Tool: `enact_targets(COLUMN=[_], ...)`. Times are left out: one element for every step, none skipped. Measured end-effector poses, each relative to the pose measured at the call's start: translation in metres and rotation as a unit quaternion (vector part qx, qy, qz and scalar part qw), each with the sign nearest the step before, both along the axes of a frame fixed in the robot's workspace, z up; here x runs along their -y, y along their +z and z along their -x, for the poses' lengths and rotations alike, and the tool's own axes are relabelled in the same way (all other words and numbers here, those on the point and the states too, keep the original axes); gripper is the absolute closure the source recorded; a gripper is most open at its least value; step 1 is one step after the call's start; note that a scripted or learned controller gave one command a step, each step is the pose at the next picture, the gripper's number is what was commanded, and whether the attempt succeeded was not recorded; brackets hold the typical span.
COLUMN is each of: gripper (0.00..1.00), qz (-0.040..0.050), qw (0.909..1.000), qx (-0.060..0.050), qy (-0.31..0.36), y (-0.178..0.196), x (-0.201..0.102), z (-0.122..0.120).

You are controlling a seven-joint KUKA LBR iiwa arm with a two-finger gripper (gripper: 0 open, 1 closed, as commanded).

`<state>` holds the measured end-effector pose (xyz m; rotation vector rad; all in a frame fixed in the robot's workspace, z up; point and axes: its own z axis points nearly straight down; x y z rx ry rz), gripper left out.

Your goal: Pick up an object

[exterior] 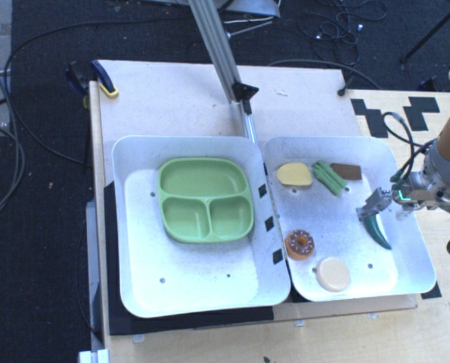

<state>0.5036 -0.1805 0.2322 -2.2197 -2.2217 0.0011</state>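
Fingers: we see the gripper (377, 203) low over the right bin (414, 259), at its far right side; we cannot tell whether the fingers are spread or pressed together, and nothing shows clearly between them.
Nearest thing: a dark teal curved piece (378, 231), smooth and tapered like a pepper or a banana, lies just below the fingers, touching or almost touching them; we judge it the likely thing to pick.
Further out: leftward from the fingers lie a green ridged piece (329, 178) with a brown block (348, 172) against it, then a yellow rounded lump (293, 175).
Below and left: a small glazed doughnut (300, 243) and a pale cream disc (333, 274), both well apart from the fingers.
Farthest: a light green divided plate (206, 200), matte plastic with three hollows, in the left bin (134, 278).
Surfaces: both bins are white, shallow and smooth with raised rims, resting on a pale desk (172, 97).
Risk one: the curved piece is slick and narrowing, so we think a pinch near its tip could squeeze it out sideways.
Risk two: it lies flat on the floor of the bin, so fingers closing too high may catch nothing at all.
Risk three: the bin wall is close on the far side of the fingers and could block one of them.
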Motion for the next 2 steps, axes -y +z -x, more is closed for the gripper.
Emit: enact_targets(gripper=[0.00,0.00], qz=[0.0001,-0.0009], qw=[1.0000,1.0000], qx=[0.000,-0.003], qy=[0.000,-0.001], y=[0.000,-0.064], x=[0.000,-0.001], z=[0.000,0.004])
